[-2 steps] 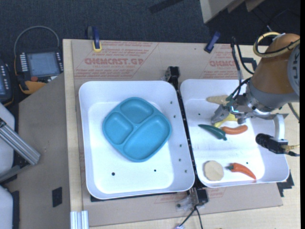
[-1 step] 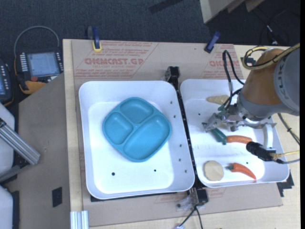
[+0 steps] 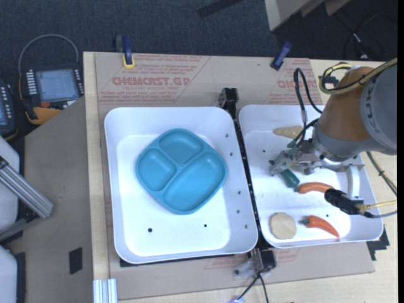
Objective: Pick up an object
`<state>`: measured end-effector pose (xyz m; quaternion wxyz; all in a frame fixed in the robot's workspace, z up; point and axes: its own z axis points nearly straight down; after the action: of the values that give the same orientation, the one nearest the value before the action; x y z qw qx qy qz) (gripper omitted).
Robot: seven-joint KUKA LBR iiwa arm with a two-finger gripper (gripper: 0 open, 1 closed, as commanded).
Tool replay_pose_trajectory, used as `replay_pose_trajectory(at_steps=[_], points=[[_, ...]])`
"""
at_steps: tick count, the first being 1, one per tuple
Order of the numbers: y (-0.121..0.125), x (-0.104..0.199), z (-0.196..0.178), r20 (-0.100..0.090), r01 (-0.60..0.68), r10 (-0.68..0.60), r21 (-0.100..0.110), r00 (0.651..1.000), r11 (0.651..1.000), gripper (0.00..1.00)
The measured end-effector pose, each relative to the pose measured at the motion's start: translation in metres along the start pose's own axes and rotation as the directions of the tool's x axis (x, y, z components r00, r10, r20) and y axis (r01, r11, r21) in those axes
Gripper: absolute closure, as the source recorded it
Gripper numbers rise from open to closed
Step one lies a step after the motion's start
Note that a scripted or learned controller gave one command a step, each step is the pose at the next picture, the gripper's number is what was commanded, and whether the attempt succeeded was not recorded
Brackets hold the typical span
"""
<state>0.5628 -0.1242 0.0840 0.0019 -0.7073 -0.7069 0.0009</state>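
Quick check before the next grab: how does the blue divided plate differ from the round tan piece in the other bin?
The blue divided plate is far larger than the round tan piece. The plate is bright blue with three compartments; the tan piece is plain and pale beige. The plate sits mid-bin in the left bin; the tan piece lies near the right bin's front edge. Both lie flat, away from the claw.

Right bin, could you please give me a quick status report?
Gripper low in right bin, over a green thing; grip unclear. Two orange peppers, round cookie beside it. Blue plate in left bin.
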Motion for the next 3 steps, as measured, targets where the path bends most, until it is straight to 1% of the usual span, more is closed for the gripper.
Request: replay_pose_trajectory(at_steps=[1, 2, 3], points=[[0.001, 0.0, -0.011, 0.001, -0.001, 0.001, -0.003, 1.0, 1.0, 1.0], [0.001, 0.005, -0.055, 0.003, 0.002, -0.002, -0.009, 1.0, 1.0, 1.0], [-0.001, 0.013, -0.114, 0.003, 0.002, -0.002, -0.012, 1.0, 1.0, 1.0]])
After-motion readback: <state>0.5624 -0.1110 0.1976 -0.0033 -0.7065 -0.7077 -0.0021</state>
